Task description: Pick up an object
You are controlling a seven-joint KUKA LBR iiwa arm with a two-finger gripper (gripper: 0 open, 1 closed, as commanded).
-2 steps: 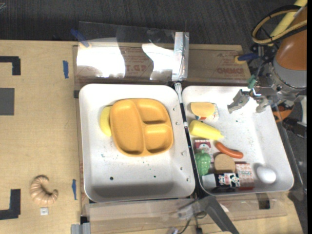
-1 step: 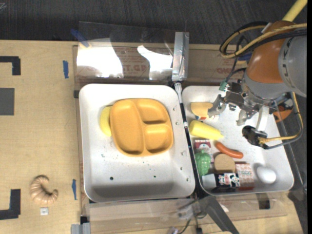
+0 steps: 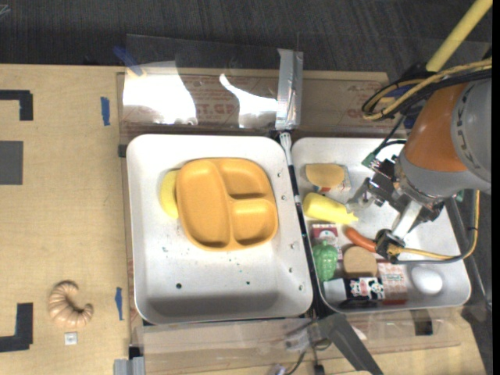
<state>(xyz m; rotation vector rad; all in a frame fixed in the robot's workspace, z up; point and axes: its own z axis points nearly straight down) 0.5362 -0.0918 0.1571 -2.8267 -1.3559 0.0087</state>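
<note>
1. The arm (image 3: 449, 143), grey with an orange band, comes in from the right edge of the frame and bends down over the right bin (image 3: 461, 283); yellow and black cables loop above it at the upper right.
2. The gripper (image 3: 384, 244) sits low in the right-centre of the frame, over the middle of the right bin; whether it is clenched or released cannot be told, since its tip is dark and small against the clutter; nothing can be seen gripped in it.
3. The objects for picking crowd the left half of the right bin: a bread-coloured piece (image 3: 326, 176) at the top, a yellow banana-like piece (image 3: 325, 207) under it, an orange carrot-like piece (image 3: 361, 238) just left of the gripper's tip, a green item (image 3: 325, 261) further down, a small red-and-white packet (image 3: 323, 232) between yellow and green, a tan block (image 3: 360, 262), and a printed carton (image 3: 369, 289) along the bottom edge; a white rounded thing (image 3: 427, 279) lies at the bin's lower right.
4. The left bin (image 3: 148, 287) fills the frame's centre; an orange divided tray (image 3: 226, 201) lies in its upper half, over something yellow (image 3: 167, 194) peeking out at its left.
5. On the brown bench (image 3: 55, 209) at the lower left lies a curled tan thing (image 3: 70, 303), well apart from both bins.
</note>
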